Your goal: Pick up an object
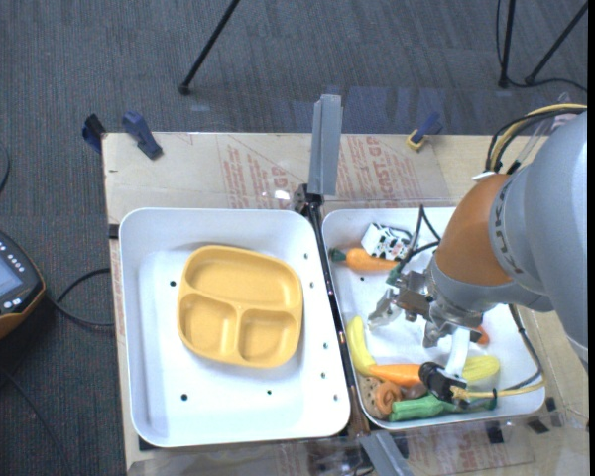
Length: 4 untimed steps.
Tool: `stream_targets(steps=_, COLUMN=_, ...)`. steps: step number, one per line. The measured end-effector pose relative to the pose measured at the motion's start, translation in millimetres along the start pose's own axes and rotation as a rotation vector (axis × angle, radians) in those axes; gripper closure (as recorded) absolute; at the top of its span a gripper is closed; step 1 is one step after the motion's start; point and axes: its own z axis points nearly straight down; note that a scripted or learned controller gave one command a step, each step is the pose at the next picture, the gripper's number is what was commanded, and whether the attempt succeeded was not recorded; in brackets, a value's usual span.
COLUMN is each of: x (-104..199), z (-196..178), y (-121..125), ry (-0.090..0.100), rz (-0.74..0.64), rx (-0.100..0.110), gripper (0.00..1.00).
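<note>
Carrot of orange toy plastic (397,372) lies near the front edge of the right shallow white bin (349,288), beside a yellow toy banana (358,343); probably light, stiff and slick, best pinched mid-body; whether the jaws are clenched cannot be told.

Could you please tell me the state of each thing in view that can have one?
gripper: open, holding nothing, over the right bin.
yellow divided plate: right way up, flat in the left bin, compartments empty.
upper carrot: lying flat, free.
banana: lying by the right bin's left wall.
lower carrot: lying flat, free.
</note>
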Motion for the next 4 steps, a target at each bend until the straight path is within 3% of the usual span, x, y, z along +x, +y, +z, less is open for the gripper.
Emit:
stream_targets(steps=1, x=12, z=-1, y=59, ry=0.0, rz=-0.011, rx=-0.003, gripper=0.0)
stream_targets(steps=2, x=31, z=-2, y=83, ry=-0.001, rz=0.092, rx=-0.002, gripper=0.0)
stream_targets(steps=3, x=30, z=-9, y=103, ry=-0.004, rz=0.064, rx=0.012, gripper=0.0)
stream_targets(steps=4, x=19, z=-12, y=107, ry=-0.004, rz=0.115, rx=0.012, gripper=0.0)
